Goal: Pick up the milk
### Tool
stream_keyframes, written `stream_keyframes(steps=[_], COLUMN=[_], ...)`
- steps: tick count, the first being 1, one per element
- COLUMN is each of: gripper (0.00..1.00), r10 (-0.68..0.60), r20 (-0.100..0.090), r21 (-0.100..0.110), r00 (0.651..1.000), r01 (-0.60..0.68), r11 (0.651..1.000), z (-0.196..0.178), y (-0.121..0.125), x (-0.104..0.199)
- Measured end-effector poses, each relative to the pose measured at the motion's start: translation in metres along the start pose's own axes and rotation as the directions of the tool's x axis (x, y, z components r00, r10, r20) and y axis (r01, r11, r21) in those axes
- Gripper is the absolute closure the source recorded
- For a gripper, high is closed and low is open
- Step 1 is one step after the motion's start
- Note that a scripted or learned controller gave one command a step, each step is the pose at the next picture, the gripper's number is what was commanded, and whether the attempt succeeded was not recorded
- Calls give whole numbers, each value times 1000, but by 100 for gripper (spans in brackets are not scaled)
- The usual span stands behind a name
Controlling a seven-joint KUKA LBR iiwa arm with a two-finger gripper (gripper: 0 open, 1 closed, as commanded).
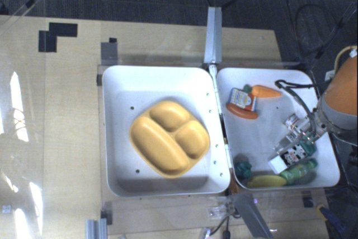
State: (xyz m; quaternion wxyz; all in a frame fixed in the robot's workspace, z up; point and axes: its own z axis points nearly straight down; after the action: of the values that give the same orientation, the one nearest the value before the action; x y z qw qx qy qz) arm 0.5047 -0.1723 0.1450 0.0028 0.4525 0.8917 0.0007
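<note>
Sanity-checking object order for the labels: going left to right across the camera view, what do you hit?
Yellow divided tray in the left bin → dark green toy → milk carton → banana → gripper → arm's orange band. Carrot, hot dog and cucumber overlap neighbours, so left out.

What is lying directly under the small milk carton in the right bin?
The milk carton rests partly on a reddish sausage-like item, and an orange carrot lies beside it. The carton covers whatever part of the right bin floor is beneath it.
</note>
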Motion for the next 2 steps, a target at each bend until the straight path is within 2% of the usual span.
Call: stream_keyframes(steps=[1, 2], gripper=[0, 100], r10=[-109, -110], r20=[6, 12], r21=[-6, -11], r00=[994, 994], r01=[109, 110], r11=[994, 994], z=[56, 44], y=[-7, -4], x=[13, 12])
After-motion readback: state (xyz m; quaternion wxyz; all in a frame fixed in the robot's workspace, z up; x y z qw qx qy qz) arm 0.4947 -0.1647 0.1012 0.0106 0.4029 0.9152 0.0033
